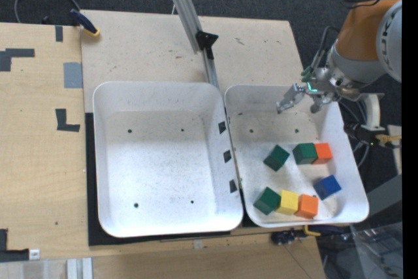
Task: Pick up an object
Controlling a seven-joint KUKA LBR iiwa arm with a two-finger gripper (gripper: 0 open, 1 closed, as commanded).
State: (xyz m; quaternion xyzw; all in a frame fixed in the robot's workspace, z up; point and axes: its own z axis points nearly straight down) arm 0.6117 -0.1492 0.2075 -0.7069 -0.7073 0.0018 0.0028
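Note:
Several small cubes lie in the right bin (pixel 251 108). A dark green cube (pixel 276 157) sits alone near the middle. To its right, a green cube (pixel 304 153) touches an orange cube (pixel 322 152). A blue cube (pixel 327 187) lies nearer the front right. Along the front wall a green cube (pixel 267 200), a yellow cube (pixel 288 201) and an orange cube (pixel 307 206) stand in a row. My gripper (pixel 302 103) hangs over the bin's far right part, above and behind the cubes. It is open, with nothing between its fingers.
The left bin (pixel 157 160) sits beside the right one, their rims meeting along a shared edge. A slanted metal pole (pixel 186 3) rises from behind the bins. A blue and yellow clamp (pixel 85 21) lies on the bench at the far left.

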